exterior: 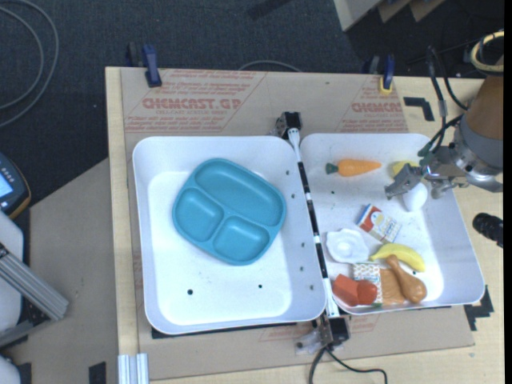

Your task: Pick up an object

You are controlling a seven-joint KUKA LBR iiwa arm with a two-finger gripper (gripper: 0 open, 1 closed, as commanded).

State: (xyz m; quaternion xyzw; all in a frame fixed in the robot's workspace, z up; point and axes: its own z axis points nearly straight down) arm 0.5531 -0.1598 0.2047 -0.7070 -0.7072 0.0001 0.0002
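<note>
Nothing is lifted yet. The claw hangs spread and empty over the right bin, just right of the carrot; closing and lifting remain.

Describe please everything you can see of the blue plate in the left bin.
The blue divided plate is a rounded, light-blue tray that looks like smooth plastic, with three compartments: one large along its upper side and two smaller below. It lies flat and right side up, turned at a slant, on the floor of the left bin, toward the bin's upper middle. Nothing lies in it, and nothing touches it but the bin floor.
</note>
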